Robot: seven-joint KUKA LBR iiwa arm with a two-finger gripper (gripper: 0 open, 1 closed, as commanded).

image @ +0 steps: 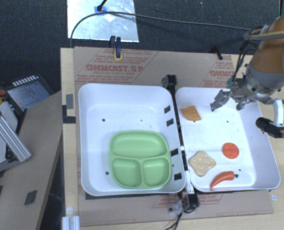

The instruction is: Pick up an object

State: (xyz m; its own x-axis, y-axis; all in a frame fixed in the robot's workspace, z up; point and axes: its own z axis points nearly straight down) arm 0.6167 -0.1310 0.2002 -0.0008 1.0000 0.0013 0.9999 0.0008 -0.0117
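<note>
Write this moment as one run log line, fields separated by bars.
tool above right bin, far end | nearest: orange wedge | nothing held | green tray in left bin

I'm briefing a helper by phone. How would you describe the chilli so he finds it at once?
Look at the right bin, along its near edge. The chilli lies there, right of the pale cracker and below the round red tomato. It alone is long, curved, orange-red, with a dark stem.

Gripper [230, 101] perhaps empty, above right bin [264, 150].
</note>
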